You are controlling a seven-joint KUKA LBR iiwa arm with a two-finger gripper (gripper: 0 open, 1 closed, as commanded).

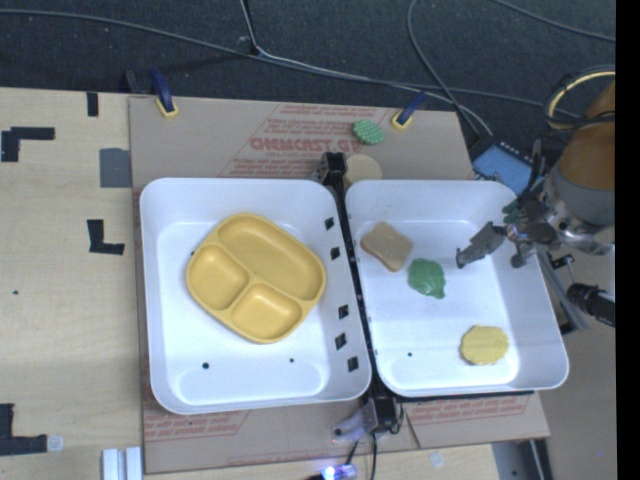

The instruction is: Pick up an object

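Note:
The right bin [520, 368] holds three small items: a tan bread-like piece [386, 246] near its left wall, a green leafy piece [427, 277] just right of it, and a yellow round piece [485, 345] toward the front right. My gripper [497, 247] hovers at the bin's right side, over its far right part, with its two dark fingers spread apart and nothing between them. It is to the right of the green piece and clear of it.
The left bin [170, 368] holds a yellow divided plate [256, 277]. A small green object [368, 130] and a pale round one [364, 167] lie on the cardboard behind the bins. Cables run across the dark floor at the back.

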